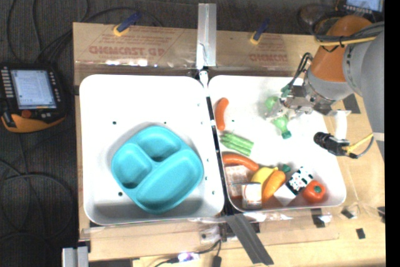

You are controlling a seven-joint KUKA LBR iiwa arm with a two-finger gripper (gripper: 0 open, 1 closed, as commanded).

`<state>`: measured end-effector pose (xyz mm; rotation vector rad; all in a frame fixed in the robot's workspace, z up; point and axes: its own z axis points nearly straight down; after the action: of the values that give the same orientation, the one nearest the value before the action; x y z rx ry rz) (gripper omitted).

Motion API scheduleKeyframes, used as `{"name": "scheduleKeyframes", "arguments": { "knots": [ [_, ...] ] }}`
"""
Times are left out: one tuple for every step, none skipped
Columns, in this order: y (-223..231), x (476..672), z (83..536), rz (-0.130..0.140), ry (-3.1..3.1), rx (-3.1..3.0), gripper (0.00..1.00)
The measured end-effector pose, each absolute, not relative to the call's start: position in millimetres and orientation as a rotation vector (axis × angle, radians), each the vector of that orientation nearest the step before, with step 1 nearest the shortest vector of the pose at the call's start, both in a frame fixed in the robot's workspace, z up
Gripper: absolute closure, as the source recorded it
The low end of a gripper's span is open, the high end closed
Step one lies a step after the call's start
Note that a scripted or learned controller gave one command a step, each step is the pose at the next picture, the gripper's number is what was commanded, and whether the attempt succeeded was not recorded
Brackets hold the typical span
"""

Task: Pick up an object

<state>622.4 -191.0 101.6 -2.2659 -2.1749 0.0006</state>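
- The grey arm [365,69] with its orange band [331,59] reached in from the right and hung over the far part of the right bin [250,87].
- The gripper [292,103] sat low over a green toy [279,114] lying on the white floor of that bin, near its middle and towards the far side.
- The green toy showed a pale green part at the gripper and a darker green end poking out just below it.
- Whether the toy sat between the fingers or merely beside them could not be told, and how far the gripper stood open could not be told either.
- An orange sausage-shaped toy [221,110] lay close to the divider between the bins, well apart from the gripper.
- Just nearer, a green ridged piece [236,142] lay at a slant.
- Along the near side of the right bin sat a cluster of toys: a red-orange curved piece [239,161], a yellow one [263,174], an orange carrot shape [274,184], a black and white block [299,179] and a red tomato [314,191].
- The left bin [106,97] held a blue divided plate [157,166], tilted, near its near right corner.
- A handheld screen unit [30,97] rested on the dark floor left of the bench.
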Motion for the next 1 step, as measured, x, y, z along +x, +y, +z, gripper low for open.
{"name": "scheduleKeyframes", "arguments": {
  "knots": [
    [-146.5,611.4,214.6,0.0,-2.237,-2.204,1.0]
  ]
}}
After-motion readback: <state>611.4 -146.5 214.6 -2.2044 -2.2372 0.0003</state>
